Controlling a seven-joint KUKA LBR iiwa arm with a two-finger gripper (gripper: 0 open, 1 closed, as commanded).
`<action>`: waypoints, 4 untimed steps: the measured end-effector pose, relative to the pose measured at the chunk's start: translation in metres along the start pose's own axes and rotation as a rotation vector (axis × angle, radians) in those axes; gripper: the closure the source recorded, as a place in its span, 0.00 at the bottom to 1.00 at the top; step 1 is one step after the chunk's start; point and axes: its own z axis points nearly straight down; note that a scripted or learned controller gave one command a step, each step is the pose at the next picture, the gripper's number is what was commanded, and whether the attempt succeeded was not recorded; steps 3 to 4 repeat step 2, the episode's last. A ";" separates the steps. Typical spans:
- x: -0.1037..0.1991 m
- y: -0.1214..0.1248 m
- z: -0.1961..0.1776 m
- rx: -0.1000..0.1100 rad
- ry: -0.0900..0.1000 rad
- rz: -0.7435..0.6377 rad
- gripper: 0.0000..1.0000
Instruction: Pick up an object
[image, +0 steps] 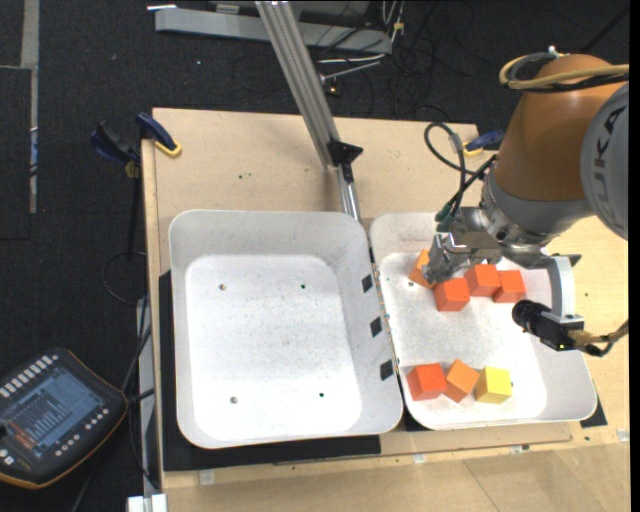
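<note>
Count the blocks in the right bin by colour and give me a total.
Counting what shows; the arm may hide more near the top of the right bin.
Orange-red blocks: 4
Lighter orange blocks: 2
Yellow blocks: 1
Total: 7

Wooden bench (250, 160) on dark carpeted floor (70, 250)

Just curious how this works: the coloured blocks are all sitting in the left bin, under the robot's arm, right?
Not quite. The camera view shows the blocks in the right bin, not the left bin. The arm does hang over them there.
</note>
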 end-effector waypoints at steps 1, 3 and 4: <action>0.046 0.017 0.020 0.004 0.001 0.000 1.00; 0.090 0.037 0.037 0.002 0.000 0.000 1.00; 0.090 0.037 0.037 0.002 0.000 0.000 1.00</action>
